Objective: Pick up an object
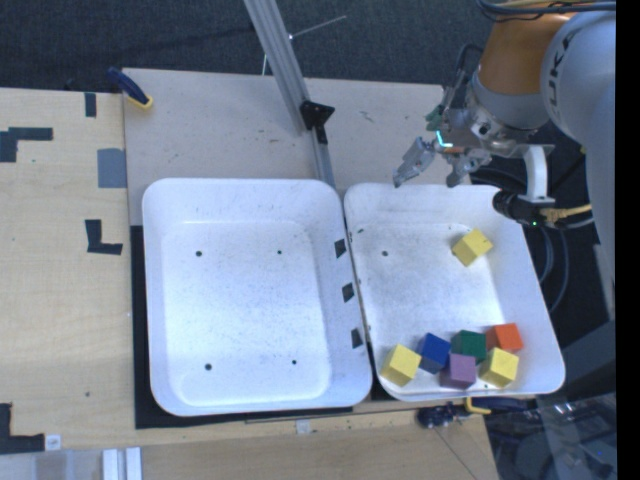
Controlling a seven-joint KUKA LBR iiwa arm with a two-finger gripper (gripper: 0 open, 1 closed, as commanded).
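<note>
My gripper (432,171) hangs over the far rim of the right bin (420,273), its two fingers spread open with nothing between them. A lone yellow cube (471,246) lies in that bin, below and to the right of the gripper. At the bin's near edge sits a cluster: a yellow cube (402,364), a blue cube (435,351), a purple cube (461,369), a green cube (468,344), an orange cube (506,337) and another yellow cube (501,367).
The left bin (240,288) lies beside the right one. A slanted metal post (285,63) rises behind the bins, ending near their shared far corner. The arm's grey body and orange band (540,28) fill the upper right.
</note>
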